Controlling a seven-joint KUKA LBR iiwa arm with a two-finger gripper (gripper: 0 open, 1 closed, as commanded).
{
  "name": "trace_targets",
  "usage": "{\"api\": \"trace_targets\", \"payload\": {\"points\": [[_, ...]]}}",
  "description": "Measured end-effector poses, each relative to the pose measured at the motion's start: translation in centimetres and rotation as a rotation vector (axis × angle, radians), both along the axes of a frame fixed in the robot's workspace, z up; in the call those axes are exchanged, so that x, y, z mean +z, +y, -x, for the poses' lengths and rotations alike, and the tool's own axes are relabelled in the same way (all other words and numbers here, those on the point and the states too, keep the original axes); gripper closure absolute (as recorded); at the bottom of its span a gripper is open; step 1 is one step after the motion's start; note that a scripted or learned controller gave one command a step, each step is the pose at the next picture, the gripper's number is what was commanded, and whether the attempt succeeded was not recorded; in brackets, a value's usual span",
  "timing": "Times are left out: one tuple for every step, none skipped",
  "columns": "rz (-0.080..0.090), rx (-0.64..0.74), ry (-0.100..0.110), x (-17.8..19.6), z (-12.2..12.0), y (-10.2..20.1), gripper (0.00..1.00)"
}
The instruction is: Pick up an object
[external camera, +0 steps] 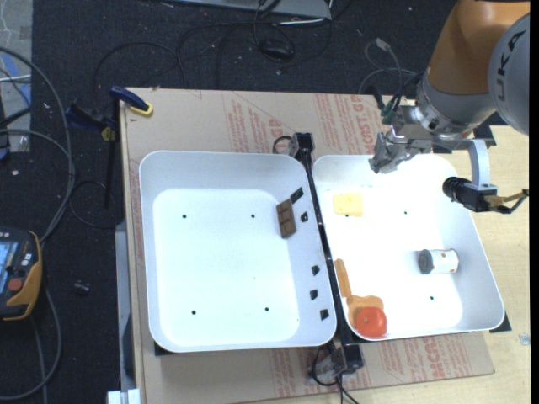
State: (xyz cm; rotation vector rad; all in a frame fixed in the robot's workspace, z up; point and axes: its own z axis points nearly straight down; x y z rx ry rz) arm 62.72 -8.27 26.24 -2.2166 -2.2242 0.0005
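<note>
White right bin [472, 305] carries the candidates: yellow block [348, 204] at far left, just beside the divider; small grey-and-white cylinder [438, 261] lying on its side toward the right; wooden tool with red-orange head [362, 310] in the near left corner, hard against the wall. Left bin [168, 183] has a brown bar [287, 218] near its right wall

End effector [386, 160] hovers above the right bin's far edge, nothing in it; can't tell if it's apart or together at this angle

Arm [476, 49] comes in from far right, orange band up top, wrist pitched down and left toward the bin

Step in hand: approach, nothing picked yet. My call: go for the yellow block, it's nearest and sits clear on the floor. Centre over it before dropping, and align the closing axis parallel to the divider so the wall doesn't foul. Skip the tool, too tight to the corner
</note>
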Motion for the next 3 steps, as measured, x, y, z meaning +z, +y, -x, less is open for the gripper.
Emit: {"api": "trace_targets", "payload": {"points": [[-0.001, 0.001, -0.001, 0.4, 0.7, 5.2, 1.0], [0.0, 0.001, 0.0, -0.6, 0.1, 10.2, 1.0], [0.0, 0.001, -0.001, -0.4, 0.8, 15.4, 1.0]]}}
